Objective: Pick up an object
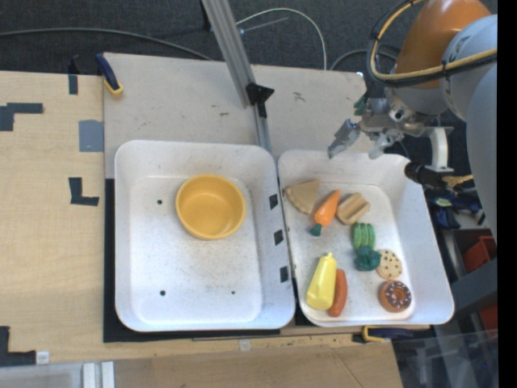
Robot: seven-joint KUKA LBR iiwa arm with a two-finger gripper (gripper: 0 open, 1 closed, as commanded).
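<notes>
Arm enters from right side of view, upper corner. Grey casing w/ orange band (432,27) above wrist; yellow-and-black cable loops round the band. Wrist angled down and to the left. Pincer (357,145) at arm's lower-left end, two fingers (342,139) spread apart, tips pointing down-left, nothing betw. them. Pincer hangs clear, no contact seen at the tips. Arm's grey body runs off frame at right edge.
</notes>
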